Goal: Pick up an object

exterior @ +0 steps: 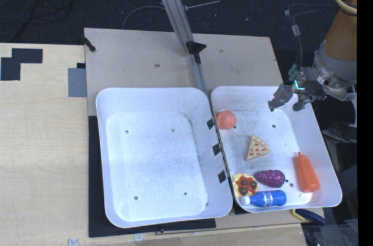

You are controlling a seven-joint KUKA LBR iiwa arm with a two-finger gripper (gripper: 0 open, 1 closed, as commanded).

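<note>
Progress looks nil so far: every candidate lies loose in the right bin [324, 140], namely a pink ball [227, 119] by the divider, a pizza slice [257, 148] mid-bin, and an orange bottle [306, 172], purple grapes [270, 178], a blue bottle [267, 199] and a small pizza disc [245, 185] along the near end. The claw [289, 98] hovers above the bin's far right corner, fingers spread and grasping nothing (well apart from all of them), with the arm [341, 41] slanting in from the right, so choosing, descending and gripping all remain.

Two shallow white plastic bins sit side by side on the worktop [145, 58]. The right bin [326, 181] holds everything — round pink ball [227, 119] far left, triangular pizza-slice toy [257, 148] mid-bin, orange bottle [306, 172] right, purple grape bunch [270, 178] and blue bottle [267, 199] nearest.
</note>
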